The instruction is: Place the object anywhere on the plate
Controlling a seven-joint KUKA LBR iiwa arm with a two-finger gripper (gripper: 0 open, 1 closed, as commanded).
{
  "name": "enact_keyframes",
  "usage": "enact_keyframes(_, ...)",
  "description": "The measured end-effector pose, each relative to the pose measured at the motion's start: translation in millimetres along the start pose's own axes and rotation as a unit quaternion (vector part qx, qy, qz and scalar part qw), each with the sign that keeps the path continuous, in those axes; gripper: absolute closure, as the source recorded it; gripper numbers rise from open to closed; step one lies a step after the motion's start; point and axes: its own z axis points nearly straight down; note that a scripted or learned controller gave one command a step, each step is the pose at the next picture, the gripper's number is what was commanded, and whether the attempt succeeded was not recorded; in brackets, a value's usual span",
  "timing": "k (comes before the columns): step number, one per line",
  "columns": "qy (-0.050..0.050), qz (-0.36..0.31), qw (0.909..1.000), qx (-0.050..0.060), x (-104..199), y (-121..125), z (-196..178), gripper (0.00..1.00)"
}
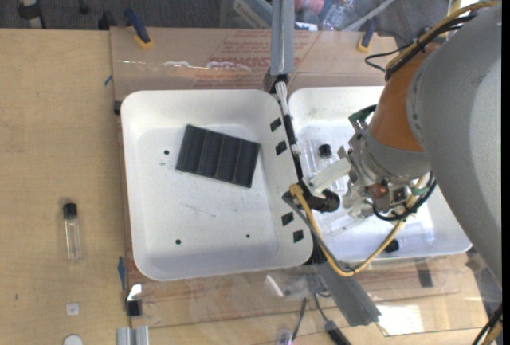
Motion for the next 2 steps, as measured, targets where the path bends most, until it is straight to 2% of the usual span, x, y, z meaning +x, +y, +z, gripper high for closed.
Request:
enact_keyframes(1, 0.002, 0.031, 0.9995, -0.001, 60, 8, -1, 1.0)
enact_keyframes(2, 0.003, 0.031, 0.9995, -0.002, 116, 29, -2, 1.0)
